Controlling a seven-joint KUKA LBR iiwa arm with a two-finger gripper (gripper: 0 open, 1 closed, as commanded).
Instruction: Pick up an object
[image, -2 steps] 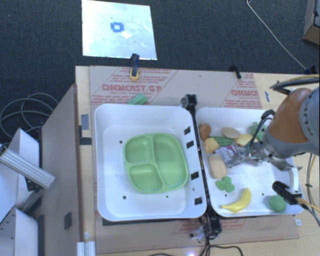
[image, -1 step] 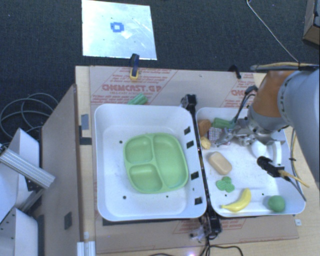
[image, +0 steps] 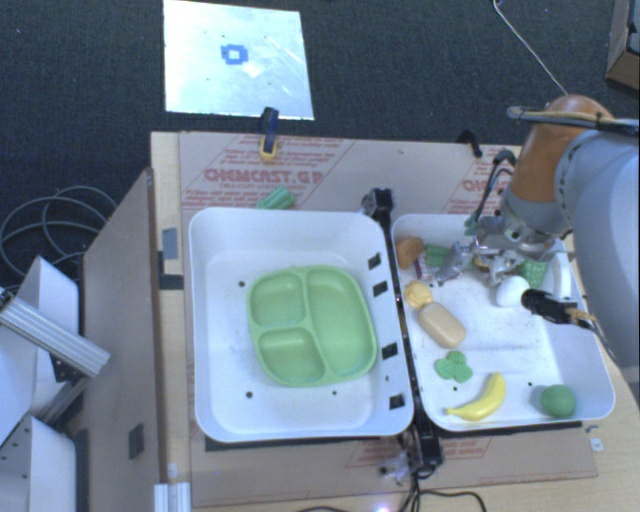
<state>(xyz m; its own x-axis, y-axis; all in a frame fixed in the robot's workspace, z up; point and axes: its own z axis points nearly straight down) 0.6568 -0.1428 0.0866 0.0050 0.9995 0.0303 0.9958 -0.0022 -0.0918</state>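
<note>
From my remote station I see the arm (image: 590, 170) reaching in from the right, with its end effector (image: 490, 250) lowered over the far edge of the right bin (image: 575, 345). I cannot tell how far it is open, nor whether it has hold of anything; the metal parts at its tip are blurred against the clutter beneath.

Right bin, far edge: an orange-brown piece (image: 408, 250) at the far left corner, red and green items (image: 437, 260) just beside the end effector, and a white egg-shaped object (image: 511, 291) close under it.

Right bin, left side: a tan block (image: 441, 324), then a green leafy piece (image: 455, 367).

Right bin, near edge: a yellow banana (image: 481, 399), and a green ball (image: 558, 401) at the near right corner.

Left bin (image: 220, 330): a green divided plate (image: 311, 325) lies in the middle.
</note>
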